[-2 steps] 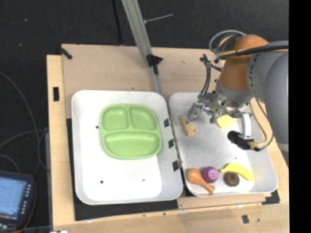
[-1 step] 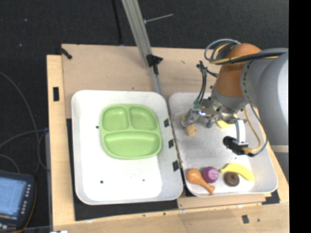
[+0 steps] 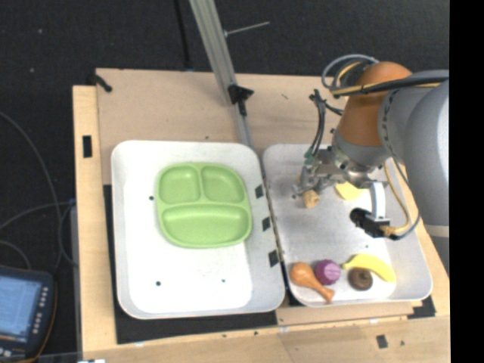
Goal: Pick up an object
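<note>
The gripper [image 3: 308,190] is lowered into the right bin [image 3: 302,271], above a small tan object [image 3: 309,198]; whether its jaws are closed cannot be told. A banana [image 3: 370,265] lies nearer the bin's front edge.

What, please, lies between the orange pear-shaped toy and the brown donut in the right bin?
In the camera view, a purple toy sits between the pear-shaped toy and the donut.

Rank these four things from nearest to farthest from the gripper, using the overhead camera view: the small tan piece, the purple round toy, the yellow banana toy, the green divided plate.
1. Small tan piece: right bin, just under the gripper.
2. Purple round toy: right bin's near edge.
3. Yellow banana toy: same edge, further right; close to the purple toy's distance.
4. Green divided plate: left bin.
</note>
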{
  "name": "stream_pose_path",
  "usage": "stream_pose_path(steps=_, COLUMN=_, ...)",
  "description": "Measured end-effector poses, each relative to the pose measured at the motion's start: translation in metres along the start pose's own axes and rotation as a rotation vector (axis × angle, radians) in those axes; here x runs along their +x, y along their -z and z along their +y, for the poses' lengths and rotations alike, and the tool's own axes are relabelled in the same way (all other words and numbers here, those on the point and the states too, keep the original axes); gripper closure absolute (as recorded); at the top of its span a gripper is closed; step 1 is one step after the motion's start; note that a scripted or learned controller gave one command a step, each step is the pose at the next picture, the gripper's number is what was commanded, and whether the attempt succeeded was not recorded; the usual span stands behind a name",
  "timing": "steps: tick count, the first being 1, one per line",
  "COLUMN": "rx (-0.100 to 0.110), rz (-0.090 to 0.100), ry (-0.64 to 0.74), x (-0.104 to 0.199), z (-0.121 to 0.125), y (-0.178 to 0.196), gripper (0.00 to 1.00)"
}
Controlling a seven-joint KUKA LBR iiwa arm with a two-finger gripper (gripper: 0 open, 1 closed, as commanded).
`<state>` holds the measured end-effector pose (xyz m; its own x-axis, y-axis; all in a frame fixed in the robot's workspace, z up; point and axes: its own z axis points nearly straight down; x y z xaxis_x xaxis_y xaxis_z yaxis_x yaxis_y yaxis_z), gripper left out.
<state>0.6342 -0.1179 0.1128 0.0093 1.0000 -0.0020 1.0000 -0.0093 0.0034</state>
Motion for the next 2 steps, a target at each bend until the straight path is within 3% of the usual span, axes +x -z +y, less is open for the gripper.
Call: stream_pose_path(steps=2, rx=-0.005, rz=0.000, ry=0.011, x=0.000, z=0.004, y=0.127, gripper=1.00)
